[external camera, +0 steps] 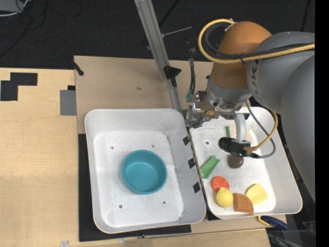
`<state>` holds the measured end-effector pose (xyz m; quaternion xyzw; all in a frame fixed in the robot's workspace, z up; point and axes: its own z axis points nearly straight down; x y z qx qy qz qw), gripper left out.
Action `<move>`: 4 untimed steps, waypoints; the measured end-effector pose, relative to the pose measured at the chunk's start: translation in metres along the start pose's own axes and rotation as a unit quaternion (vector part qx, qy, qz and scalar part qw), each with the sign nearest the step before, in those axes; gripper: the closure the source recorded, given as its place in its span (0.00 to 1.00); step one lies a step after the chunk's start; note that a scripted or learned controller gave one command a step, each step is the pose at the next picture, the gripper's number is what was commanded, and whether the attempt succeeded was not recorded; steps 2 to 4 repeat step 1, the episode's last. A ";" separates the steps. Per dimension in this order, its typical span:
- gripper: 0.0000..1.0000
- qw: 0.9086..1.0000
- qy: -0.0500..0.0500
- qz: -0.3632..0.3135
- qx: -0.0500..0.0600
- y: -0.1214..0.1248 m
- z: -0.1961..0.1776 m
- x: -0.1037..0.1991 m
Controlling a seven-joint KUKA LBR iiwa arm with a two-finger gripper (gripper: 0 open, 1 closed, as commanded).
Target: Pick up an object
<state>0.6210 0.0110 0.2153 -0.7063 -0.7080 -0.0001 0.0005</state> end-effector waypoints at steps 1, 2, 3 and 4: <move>1.00 1.000 0.000 0.000 0.000 -0.003 -0.003 0.046; 1.00 1.000 0.000 0.000 0.000 -0.003 -0.003 0.046; 1.00 1.000 0.000 0.000 0.000 -0.003 -0.003 0.046; 1.00 1.000 0.000 0.000 0.000 -0.003 -0.003 0.046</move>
